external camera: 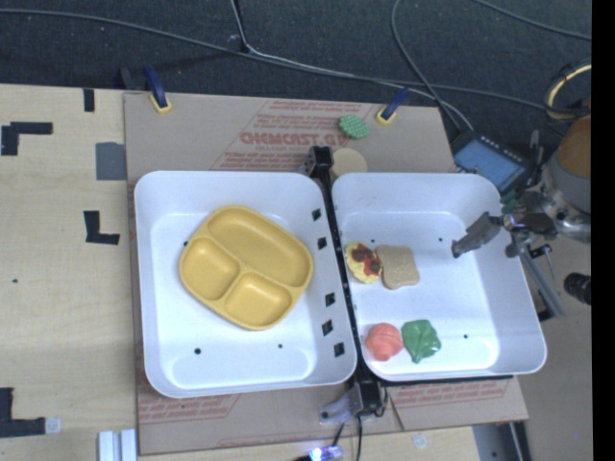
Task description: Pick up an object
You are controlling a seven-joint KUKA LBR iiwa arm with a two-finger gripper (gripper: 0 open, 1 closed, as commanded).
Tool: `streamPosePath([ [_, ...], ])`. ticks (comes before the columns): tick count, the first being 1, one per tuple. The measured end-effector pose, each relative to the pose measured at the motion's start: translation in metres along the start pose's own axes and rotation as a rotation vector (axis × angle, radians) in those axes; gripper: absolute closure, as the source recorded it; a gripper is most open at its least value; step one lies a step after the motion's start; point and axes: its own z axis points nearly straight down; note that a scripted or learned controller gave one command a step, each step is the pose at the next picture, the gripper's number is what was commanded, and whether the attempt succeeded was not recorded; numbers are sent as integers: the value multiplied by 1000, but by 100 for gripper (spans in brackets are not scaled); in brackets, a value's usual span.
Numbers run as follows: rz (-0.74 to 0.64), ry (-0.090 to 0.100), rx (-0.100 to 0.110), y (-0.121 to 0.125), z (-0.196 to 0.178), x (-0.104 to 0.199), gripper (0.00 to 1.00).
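In the right bin [480,195] lie a tan slice of toast [400,267], a round yellow and red piece [363,262], an orange-red lump [382,341] and a green leafy piece [421,340]. My gripper [487,248] hangs over the bin's right side, above and to the right of the toast and clear of every object. Its fingers are spread open, one grey finger [471,236] slanting down to the left, and nothing is between them.
The left bin [154,286] holds a yellow divided plate [245,267]. Behind the bins a green ridged piece [354,126] and a tan disc [349,160] lie on the cardboard. Cables run across the dark floor at the back.
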Motion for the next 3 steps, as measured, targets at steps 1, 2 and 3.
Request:
streamPosePath([
  [1, -4, -3, -12, 2, -7, 1, 0],
  [2, -4, -2, -7, 7, 56, 0, 0],
  [3, -4, -2, -7, 10, 121, 0, 0],
])
